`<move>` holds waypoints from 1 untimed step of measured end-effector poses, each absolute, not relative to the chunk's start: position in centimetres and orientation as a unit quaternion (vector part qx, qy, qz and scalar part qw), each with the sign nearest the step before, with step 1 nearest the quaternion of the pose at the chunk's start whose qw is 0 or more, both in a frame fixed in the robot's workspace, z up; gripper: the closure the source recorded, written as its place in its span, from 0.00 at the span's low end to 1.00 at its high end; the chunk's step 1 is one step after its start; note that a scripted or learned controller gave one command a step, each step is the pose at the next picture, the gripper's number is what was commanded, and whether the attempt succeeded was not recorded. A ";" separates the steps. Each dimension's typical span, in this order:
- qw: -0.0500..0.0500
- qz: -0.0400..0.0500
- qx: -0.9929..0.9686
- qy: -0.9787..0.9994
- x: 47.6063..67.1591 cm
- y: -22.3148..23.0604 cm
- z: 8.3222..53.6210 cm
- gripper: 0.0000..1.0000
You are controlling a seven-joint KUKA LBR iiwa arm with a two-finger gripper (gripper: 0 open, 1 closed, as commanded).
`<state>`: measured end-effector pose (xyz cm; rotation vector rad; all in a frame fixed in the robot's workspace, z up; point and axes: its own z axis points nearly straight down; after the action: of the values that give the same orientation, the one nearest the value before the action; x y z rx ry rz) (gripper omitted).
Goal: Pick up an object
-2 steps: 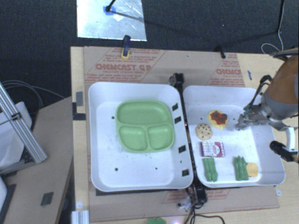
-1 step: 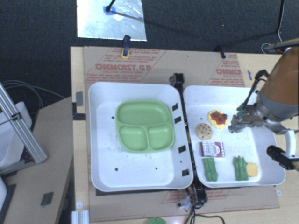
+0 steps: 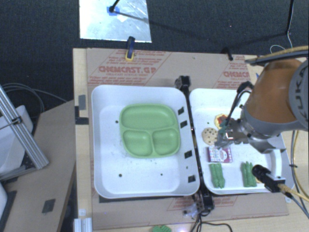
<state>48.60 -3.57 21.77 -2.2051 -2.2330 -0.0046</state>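
Camera view from above: two white bins are seen side by side on a brown board printed with red lettering. The left bin [image 3: 104, 129] carries a green tray [image 3: 147, 130] with three compartments, lying near its middle. The right bin [image 3: 203, 100] holds the small items: a round cookie [image 3: 209, 136] near the bin's left side, a yellow and red piece [image 3: 220, 119] just above it, a pink packet [image 3: 219, 154] below it, and two green pods, one [image 3: 217, 175] under the packet and the other [image 3: 248, 174] further right near the front wall. The arm [image 3: 277, 98] is reached in from the right and covers much of the right bin's far side. The gripper [image 3: 225, 138] is hung just above the pink packet, between the cookie and the arm's body; how far its claw is parted cannot be told, and nothing can be made out in its hold. A black clip row is set along the divide between the bins. A silver sheet [image 3: 115, 12] is laid on the dark floor beyond the board.
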 end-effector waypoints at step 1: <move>0.002 0.000 -0.704 -0.711 48.6 3.1 19.1 1.00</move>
<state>48.62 3.14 19.15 -2.2083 -2.2301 -0.0002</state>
